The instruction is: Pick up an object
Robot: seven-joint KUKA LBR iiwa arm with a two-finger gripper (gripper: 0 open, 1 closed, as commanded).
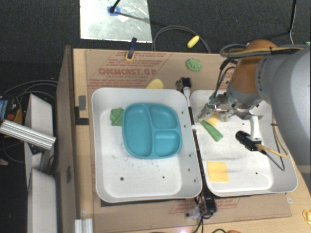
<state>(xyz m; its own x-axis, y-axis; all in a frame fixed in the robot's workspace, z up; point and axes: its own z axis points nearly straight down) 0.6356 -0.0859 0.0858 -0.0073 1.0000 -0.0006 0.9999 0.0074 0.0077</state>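
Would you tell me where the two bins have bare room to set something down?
Left bin: the front strip below the teal plate. Right bin: right of the yellow square. Crowded around the gripper and green block.

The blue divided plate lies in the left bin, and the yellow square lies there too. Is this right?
Not quite. The blue divided plate does lie in the left bin, but the yellow square lies in the right bin, as the camera view shows.
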